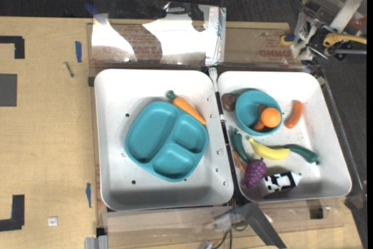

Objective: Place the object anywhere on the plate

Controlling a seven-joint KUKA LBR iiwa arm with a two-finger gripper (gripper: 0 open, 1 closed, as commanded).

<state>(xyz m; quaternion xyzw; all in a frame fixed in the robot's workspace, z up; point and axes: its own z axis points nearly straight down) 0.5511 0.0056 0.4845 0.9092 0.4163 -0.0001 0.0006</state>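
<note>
The tan wooden worktop (41,143) carries two shallow white plastic bins side by side. In the left bin (111,183) sits a teal plastic divided plate (166,140), turned at a slant so its three compartments face up and open; that leaves broad, flat targets for a drop. An orange toy carrot with a green tip (187,108) lies at the plate's one o'clock edge, touching the rim and partly over it, so I judge it the task's object, resting on the border rather than squarely in a compartment.

The right bin (332,166) acts as the supply side. At its eleven o'clock a teal round bowl (253,108) holds a small orange ball (270,118), with a dark brown piece (229,101) just beside the bowl's left. An orange-red sausage-shaped toy (294,114) lies at the bowl's three o'clock. Below, a yellow toy banana (269,151) touches a dark green pod-like toy (303,153); a purple grape cluster (254,172) and a black-and-white toy (280,182) sit at six o'clock.

The grey arm's gripper (309,32) hangs beyond the right bin's one o'clock corner, well apart from everything. Whether its fingers are wide or narrow, I cannot tell.
</note>
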